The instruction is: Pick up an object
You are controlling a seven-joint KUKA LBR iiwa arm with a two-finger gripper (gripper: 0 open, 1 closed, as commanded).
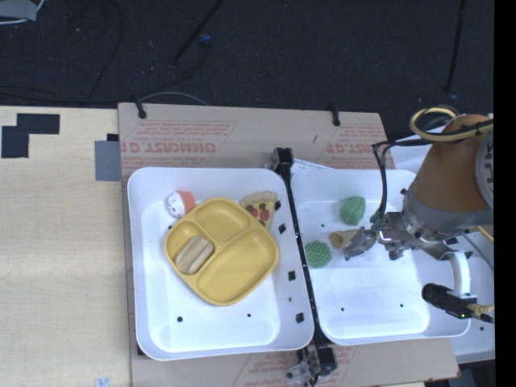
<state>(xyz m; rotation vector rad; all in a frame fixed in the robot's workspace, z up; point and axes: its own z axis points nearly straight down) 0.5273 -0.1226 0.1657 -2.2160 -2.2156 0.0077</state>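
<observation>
In the right bin, a round green object lies near the back and a second bumpy green object lies by the left wall. A small tan piece sits between them. My gripper hangs low over the bin, just right of the tan piece and close to the lower green object. Nothing is visibly held in it. The grey arm with its orange band reaches in from the right.
The left bin holds a yellow divided plate with a tan bread-like piece in one compartment. A pizza-slice toy and a red-and-white item lie behind the plate. A black rail separates the bins.
</observation>
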